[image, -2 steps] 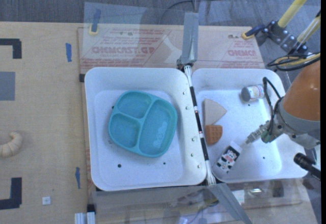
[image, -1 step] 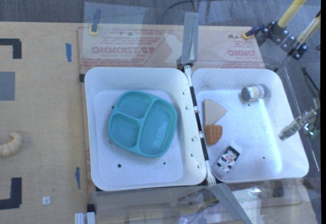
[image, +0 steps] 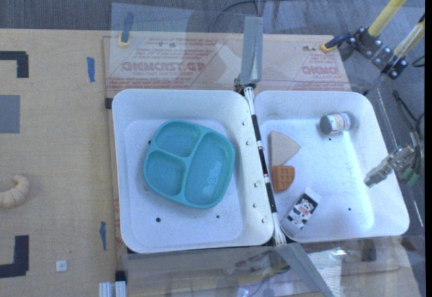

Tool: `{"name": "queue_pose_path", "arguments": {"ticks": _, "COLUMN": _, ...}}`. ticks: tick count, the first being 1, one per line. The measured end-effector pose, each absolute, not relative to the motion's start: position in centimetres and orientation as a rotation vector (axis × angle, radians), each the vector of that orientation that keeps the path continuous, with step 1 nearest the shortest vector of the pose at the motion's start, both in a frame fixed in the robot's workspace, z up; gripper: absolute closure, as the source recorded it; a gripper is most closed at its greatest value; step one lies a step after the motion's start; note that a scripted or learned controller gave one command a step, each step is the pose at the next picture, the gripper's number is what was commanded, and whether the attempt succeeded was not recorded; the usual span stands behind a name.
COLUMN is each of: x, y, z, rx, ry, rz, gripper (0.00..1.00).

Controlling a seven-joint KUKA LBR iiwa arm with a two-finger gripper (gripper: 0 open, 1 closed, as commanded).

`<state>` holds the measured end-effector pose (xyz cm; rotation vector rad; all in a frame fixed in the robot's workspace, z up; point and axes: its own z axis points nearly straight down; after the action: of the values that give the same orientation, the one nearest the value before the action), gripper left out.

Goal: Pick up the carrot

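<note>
- Nearest the camera, a small black-and-white carton (image: 302,210) lies in the right bin (image: 388,221).
- Far left on the worktop (image: 61,154) rests a pale croissant-shaped thing (image: 13,192).
- Left bin (image: 135,235) holds a teal plate (image: 190,164).
- Carrot (image: 284,177), judged to be the short orange piece, lies against the right bin's left wall, just below a tan wedge (image: 283,147), long axis roughly up-down in view.
- Gripper (image: 386,169) sits at the right rim, well apart; the carrot lies leftward. Spread or closed: cannot tell.

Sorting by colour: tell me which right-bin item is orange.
The flat piece near the left wall, below the tan wedge; the can is grey, the carton black-and-white.
</note>
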<state>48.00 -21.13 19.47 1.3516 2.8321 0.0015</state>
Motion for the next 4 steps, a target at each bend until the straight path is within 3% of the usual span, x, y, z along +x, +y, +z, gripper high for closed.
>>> {"name": "queue_pose_path", "arguments": {"ticks": 1, "x": 48.1, "y": -20.0, "z": 19.6, "rx": 0.928, "ry": 2.997, "rz": 0.001, "gripper": 1.00}}
{"name": "queue_pose_path", "arguments": {"ticks": 2, "x": 48.2, "y": -21.7, "z": 19.9, "rx": 0.416, "ry": 3.107, "rz": 0.000, "gripper": 1.00}}
{"name": "queue_pose_path", "arguments": {"ticks": 4, "x": 51.0, "y": -22.2, "z": 17.5, "rx": -0.736, "ry": 3.046, "rz": -0.001, "gripper": 1.00}}
